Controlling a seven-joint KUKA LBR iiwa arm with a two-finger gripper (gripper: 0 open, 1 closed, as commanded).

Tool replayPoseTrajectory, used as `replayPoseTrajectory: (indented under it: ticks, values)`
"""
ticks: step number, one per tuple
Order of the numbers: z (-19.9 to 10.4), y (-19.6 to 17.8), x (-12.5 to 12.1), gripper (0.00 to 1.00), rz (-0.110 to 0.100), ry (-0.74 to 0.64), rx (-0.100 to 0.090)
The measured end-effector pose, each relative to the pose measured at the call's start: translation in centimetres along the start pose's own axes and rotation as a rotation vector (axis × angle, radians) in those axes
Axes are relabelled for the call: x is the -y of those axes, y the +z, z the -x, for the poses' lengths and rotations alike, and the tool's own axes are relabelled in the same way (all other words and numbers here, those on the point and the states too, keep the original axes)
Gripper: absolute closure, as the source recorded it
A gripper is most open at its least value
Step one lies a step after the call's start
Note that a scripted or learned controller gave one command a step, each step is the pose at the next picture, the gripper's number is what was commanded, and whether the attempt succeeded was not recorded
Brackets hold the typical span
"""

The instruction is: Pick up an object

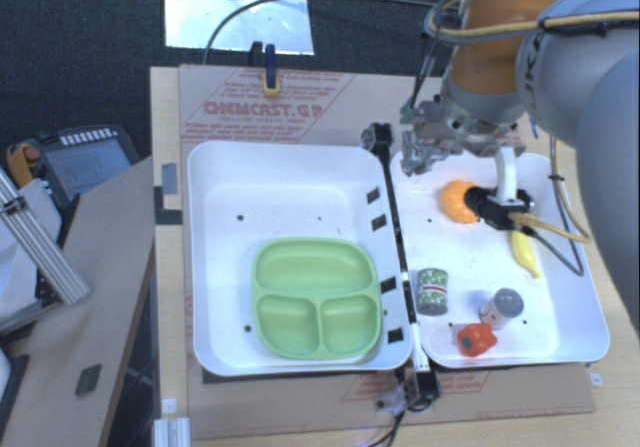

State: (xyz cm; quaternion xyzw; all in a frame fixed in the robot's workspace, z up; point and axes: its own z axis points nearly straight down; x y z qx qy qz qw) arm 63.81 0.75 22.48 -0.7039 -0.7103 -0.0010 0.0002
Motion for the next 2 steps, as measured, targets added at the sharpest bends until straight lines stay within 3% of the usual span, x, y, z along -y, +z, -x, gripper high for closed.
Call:
replayPoseTrajectory:
  ticks: [1, 2]
  values:
    - [-4.8, 0.6, -0.5, 1.0, 0.001, 0.0, 0.0]
    - [-10.0, -1.0, -2.0, 1.0, 0.004, 0.0, -0.001]
